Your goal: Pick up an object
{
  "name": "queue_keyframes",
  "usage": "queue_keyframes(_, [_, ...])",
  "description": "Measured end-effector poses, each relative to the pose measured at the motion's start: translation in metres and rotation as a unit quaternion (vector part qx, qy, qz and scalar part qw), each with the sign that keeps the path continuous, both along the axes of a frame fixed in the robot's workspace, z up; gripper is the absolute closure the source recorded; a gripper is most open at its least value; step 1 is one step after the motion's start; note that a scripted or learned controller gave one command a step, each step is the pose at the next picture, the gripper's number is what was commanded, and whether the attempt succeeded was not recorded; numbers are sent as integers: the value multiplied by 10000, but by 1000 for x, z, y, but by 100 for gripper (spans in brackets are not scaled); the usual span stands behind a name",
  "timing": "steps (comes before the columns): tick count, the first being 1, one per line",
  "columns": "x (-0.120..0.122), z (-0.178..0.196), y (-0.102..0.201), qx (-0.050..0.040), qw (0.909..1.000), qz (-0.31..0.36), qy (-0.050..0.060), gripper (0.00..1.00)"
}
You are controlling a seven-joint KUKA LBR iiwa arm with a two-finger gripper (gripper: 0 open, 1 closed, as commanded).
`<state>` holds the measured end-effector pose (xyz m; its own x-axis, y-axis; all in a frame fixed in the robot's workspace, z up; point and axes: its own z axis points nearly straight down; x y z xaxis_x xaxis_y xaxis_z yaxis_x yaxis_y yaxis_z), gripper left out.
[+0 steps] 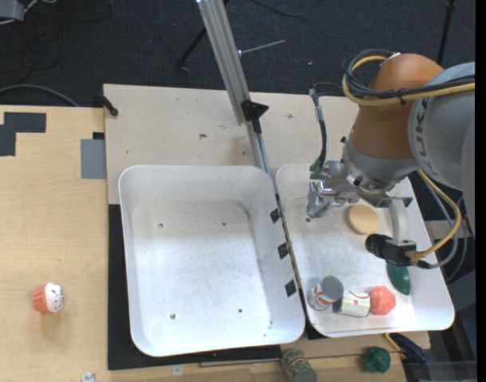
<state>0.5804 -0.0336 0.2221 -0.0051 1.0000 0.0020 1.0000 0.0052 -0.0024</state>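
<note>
Floor: dark charcoal carpet [107,30] runs along the top, cables trailing at its upper left corner.
Bench: pale beige board [179,126] carries the bins, a black mat [115,293] showing along its left and near edges.
Side surface: light wooden tabletop [44,213] on the left, grey and black rectangular patches [91,157] near its far right edge.
Post: ribbed silver aluminium rail [227,58] slants up from the bench's far edge.
Light: even, soft, no hard shadows.

Partial dark letters, seemingly "KU", run along the grey arm [443,126] at about 3 o'clock, cut off by its curve. No other word, number or label can be read; the small cylinder [355,302] in the right bin [433,313] has markings too blurred.
</note>
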Motion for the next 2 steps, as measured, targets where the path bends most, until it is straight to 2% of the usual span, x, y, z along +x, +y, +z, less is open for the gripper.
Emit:
queue_keyframes(1, [13, -6, 45, -3, 10000, -9, 1, 100])
queue_keyframes(2, [42, -8, 88, -9, 10000, -9, -7, 100])
